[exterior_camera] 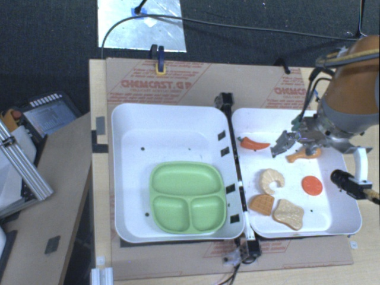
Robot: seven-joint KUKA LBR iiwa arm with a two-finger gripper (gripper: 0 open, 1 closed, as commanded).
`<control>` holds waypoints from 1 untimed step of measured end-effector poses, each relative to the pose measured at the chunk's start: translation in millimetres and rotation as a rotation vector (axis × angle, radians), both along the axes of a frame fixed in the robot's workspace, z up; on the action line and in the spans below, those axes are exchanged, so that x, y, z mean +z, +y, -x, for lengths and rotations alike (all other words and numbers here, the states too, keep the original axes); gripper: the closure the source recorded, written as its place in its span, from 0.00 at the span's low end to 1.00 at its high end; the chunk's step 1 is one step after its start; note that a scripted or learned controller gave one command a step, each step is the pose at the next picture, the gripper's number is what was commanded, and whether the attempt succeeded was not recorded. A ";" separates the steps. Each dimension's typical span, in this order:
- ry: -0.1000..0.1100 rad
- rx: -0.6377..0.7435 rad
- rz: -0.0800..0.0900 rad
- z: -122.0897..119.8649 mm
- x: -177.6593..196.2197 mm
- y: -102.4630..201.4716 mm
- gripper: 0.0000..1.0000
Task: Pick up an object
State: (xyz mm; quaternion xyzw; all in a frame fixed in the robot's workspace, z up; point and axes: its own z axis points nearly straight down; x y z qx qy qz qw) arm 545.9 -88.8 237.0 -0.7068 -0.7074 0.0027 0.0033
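My gripper (284, 143) hangs over the upper middle of the right bin (344, 218), reaching in from the right. A red chili pepper (254, 142) lies just left of it. Right beside the gripper, an orange-tan piece (304, 154) is partly covered by it. Lower in the same bin lie a pale curled pastry (271, 180), a red round slice (312, 185), a brown cookie (261, 204) and a slice of bread (288, 214). I see nothing held in the gripper.
The left bin (136, 129) holds a green divided plate (187, 196). A black divider with clips (233, 159) runs between the bins. A black fitting on the arm (349, 184) overhangs the right bin's right edge.
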 end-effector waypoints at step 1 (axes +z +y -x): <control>-0.010 0.002 0.001 -2.1 4.9 0.1 0.00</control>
